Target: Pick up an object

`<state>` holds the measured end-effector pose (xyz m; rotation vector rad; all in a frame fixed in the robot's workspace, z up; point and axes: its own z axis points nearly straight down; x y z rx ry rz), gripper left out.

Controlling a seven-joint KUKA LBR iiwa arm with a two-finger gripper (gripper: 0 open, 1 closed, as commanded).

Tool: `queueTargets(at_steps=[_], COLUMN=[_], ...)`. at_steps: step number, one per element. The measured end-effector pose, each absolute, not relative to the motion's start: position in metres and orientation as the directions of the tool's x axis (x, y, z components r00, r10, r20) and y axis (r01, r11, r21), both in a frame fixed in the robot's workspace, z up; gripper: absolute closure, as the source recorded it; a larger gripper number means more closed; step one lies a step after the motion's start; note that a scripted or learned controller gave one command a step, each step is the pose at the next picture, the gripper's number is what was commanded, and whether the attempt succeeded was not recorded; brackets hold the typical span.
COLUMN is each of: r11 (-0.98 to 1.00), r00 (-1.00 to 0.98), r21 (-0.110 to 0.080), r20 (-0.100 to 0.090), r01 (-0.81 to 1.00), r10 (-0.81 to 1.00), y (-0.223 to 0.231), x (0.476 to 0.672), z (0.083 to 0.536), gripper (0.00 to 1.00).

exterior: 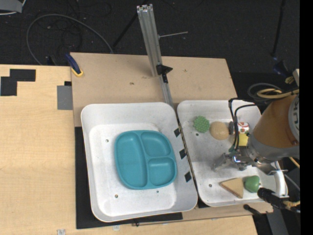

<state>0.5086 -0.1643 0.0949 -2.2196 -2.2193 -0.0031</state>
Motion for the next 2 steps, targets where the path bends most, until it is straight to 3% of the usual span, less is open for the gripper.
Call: queueTargets(at_steps=[1, 2], r11=[0.001, 0.002], r00=[-0.001, -0.002], r21=[0.005, 0.003], r20=[0.014, -0.001], r01=[1.000, 1.000], r10=[1.000, 1.000], y=[-0.160, -0.158], x=[0.512, 0.516], z=[0.106, 0.169], gripper=[1.00, 1.00])
